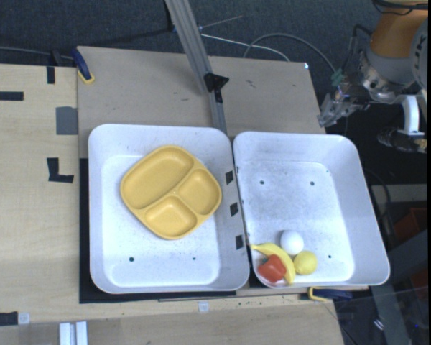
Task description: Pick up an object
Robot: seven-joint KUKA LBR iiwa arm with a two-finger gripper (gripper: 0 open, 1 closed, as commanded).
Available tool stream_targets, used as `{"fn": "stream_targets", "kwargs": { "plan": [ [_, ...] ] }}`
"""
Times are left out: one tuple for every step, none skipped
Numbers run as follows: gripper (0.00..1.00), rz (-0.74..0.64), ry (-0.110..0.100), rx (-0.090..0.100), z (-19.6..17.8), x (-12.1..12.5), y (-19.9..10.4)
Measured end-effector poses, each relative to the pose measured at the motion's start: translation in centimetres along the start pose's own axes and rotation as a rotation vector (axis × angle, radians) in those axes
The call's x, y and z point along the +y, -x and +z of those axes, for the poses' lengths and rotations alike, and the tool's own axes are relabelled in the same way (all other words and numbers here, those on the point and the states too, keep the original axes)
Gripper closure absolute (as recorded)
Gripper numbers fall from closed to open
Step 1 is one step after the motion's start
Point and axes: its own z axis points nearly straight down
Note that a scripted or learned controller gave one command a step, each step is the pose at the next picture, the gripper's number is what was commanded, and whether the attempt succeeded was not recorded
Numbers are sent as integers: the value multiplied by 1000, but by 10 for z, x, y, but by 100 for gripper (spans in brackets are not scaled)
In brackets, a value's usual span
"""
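Hovering: end effector (335, 111) beyond right bin (359, 185) far corner | arm (395, 45) angled down-left | grip state unclear

A single fixed camera looks down at a slant on a wooden bench (29, 192) from above its near edge, far enough back to take in both shallow white bins whole. The left bin (104, 264) and the right bin (359, 214) sit side by side across the middle of the frame, their far edges toward the top. Dark floor shows beyond the bench along the top. A grey metal post (190, 31) slants in from the top centre. The arm (395, 42) enters at the upper right corner, beyond the right bin's far corner.
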Motion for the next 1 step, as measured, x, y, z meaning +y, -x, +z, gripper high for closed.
{"fn": "stream_targets", "kwargs": {
  "plan": [
    [100,-3,-3,2,11,-25,-54]
  ]
}}
